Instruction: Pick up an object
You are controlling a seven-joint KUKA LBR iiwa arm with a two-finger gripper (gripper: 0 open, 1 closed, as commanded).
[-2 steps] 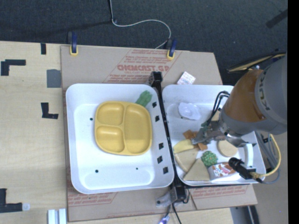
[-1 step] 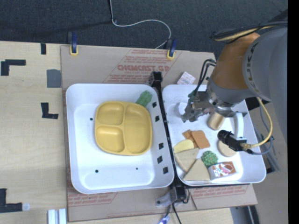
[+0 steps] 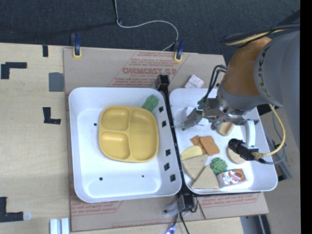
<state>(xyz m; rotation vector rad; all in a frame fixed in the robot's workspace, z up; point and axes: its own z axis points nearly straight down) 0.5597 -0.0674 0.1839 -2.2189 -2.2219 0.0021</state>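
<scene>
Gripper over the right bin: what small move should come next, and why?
Probably lower the gripper straight down and a little toward the orange cracker. It hangs over bare floor in the right bin, with nothing between its fingers, and the food lies just below it in the view.

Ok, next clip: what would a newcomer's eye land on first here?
Probably the yellow divided plate, sitting alone in the middle of the left bin. Next, the grey and orange arm reaching over the right bin, its gripper above the bin's upper left part, with toy food clustered toward the near end.
</scene>
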